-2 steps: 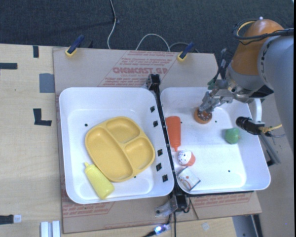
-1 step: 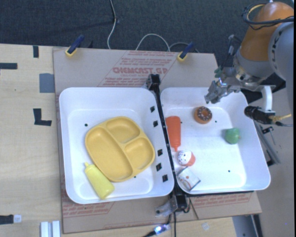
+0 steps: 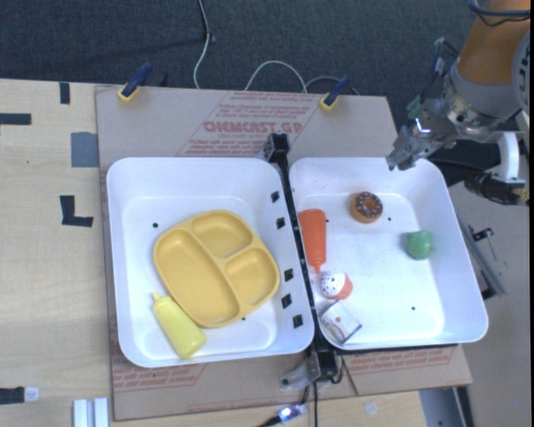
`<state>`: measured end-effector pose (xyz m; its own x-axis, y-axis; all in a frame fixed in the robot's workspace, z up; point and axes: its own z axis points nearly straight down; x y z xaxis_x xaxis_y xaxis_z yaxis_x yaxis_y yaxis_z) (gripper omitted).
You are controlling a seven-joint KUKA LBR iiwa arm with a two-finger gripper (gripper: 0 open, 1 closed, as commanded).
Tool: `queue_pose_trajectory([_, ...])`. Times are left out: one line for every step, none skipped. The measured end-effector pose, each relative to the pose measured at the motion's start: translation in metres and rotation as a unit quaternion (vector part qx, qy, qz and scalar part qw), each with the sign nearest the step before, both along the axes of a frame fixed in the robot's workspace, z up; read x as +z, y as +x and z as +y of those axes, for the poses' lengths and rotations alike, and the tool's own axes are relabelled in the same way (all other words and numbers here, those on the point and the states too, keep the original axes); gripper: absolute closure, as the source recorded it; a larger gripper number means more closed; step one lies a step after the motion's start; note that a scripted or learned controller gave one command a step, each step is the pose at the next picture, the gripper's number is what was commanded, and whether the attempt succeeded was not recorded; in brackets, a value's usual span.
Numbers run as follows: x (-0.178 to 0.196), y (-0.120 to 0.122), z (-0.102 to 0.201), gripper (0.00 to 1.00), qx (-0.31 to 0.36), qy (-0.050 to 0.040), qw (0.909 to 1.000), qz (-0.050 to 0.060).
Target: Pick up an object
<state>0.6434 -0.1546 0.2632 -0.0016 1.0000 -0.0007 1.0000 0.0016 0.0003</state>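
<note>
The right bin [image 3: 445,323] holds a brown donut [image 3: 367,206], a green round object [image 3: 418,245], an orange carrot-shaped piece [image 3: 313,237], a small white and red toy [image 3: 335,284] and a small clear item [image 3: 342,327] near the front edge. My gripper [image 3: 404,153] hangs over the far right corner of this bin, above and to the right of the donut. Nothing shows between its fingers.
The left bin [image 3: 125,194] holds a yellow divided plate [image 3: 215,267] and a yellow squeeze bottle [image 3: 178,324]. Both bins rest on a cardboard sheet [image 3: 240,123] held by blue and yellow clamps [image 3: 135,82]. A black divider [image 3: 285,212] runs between the bins. A cable [image 3: 201,25] lies behind.
</note>
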Motion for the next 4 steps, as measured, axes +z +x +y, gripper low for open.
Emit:
queue_pose_trajectory([-0.003,-0.022,0.044,1.0,0.002,0.0011,1.0,0.004])
queue_pose_trajectory([-0.013,-0.033,0.104,1.0,0.002,0.0012,1.0,0.004])
queue_pose_trajectory([-0.019,-0.059,0.159,1.0,0.002,0.0009,1.0,0.005])
queue_pose_trajectory([-0.04,-0.075,0.213,1.0,0.002,0.0006,1.0,0.005])
